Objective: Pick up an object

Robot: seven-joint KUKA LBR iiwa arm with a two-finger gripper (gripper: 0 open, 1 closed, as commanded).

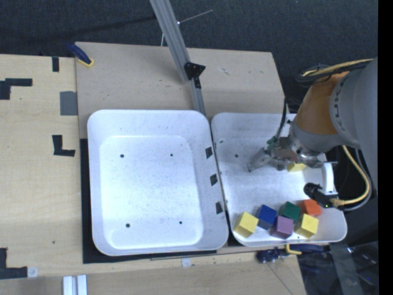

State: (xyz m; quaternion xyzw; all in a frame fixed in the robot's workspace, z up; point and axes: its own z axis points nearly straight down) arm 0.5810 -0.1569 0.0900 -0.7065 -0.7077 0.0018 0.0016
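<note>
you have the pincer [261,161] low over the middle of the right bin [245,134], at centre right of the frame, reaching in from the right. its fingers look spread, pointing toward the left, with nothing between them, though they are small and dim here. a sliver of yellow shows just beside the wrist; you cannot tell what it is. the things to pick sit along the bin's lower edge, at lower right: a yellow cube [247,224], a blue cube [267,216], a purple cube [284,225], a green cube [290,211], another yellow block [309,225] and an orange block [312,208]. they crowd together, touching or nearly so. the risk, as you should judge it: closing where the pincer hangs catches bare floor, and in the cluster a finger may land on a neighbour and shove the cubes against the wall. the left bin [98,128] on the worktop [37,183] plays no part.
</note>
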